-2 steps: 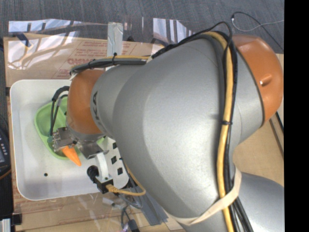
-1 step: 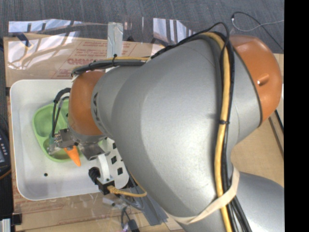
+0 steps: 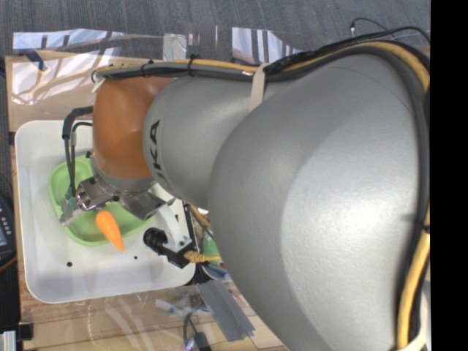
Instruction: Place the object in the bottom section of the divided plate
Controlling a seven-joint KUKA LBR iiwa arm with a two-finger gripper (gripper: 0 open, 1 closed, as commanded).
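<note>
Big grey KUKA arm [image 3: 307, 189] with its orange band [image 3: 121, 130] covers most of the frame, reaching in from the right and down over the left shallow white plastic bin [image 3: 36, 269]. Black and yellow cables [image 3: 219, 66] run along the top of the arm, tied with a pale strap.

Light green divided plastic plate [image 3: 62, 185] lies in the left bin, mostly hidden under the wrist; its left rim and lower edge show. Small orange carrot-shaped toy [image 3: 110, 229] lies at the plate's lower edge, tilted, pointed end toward the lower right and hanging over the rim onto the white bin floor. Which plate section it sits in: cannot tell, the dividers are covered.

Two-finger gripper [image 3: 86, 200] is just below the orange band, over the plate, metal parts right beside the carrot's upper end. Whether the gripper is wide, narrow or gripping the carrot: cannot tell, the wrist blocks it. Touching or just apart from the carrot: also unclear.

Black fitting [image 3: 162, 246] hangs below the wrist over the bin's right part. Crinkled silver foil [image 3: 58, 61] lies above the bin on the brown bench [image 3: 110, 324].
</note>
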